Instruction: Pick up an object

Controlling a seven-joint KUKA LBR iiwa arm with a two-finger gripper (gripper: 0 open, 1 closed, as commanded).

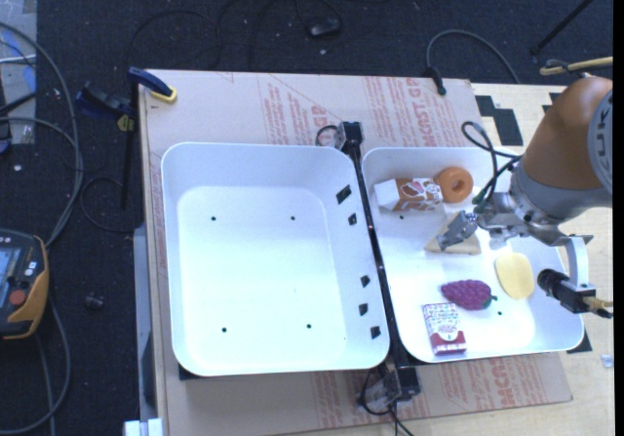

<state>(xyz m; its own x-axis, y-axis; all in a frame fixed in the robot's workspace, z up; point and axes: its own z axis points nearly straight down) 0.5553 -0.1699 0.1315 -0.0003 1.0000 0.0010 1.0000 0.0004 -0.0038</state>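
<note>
Risk: end effector (466,227), finger state indeterminable, low over tan wedge (458,243) in right bin (556,332); thin wedge may slide away ungrasped.

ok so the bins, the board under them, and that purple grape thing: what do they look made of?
Bins: probably moulded plastic, smooth white with a slight sheen and rounded corners.
Board: looks like cardboard, matte tan with red print and a fold crease.
Grape bunch: likely a plastic or rubber toy, uniform purple and bumpy; the view is too coarse to tell which.
</note>
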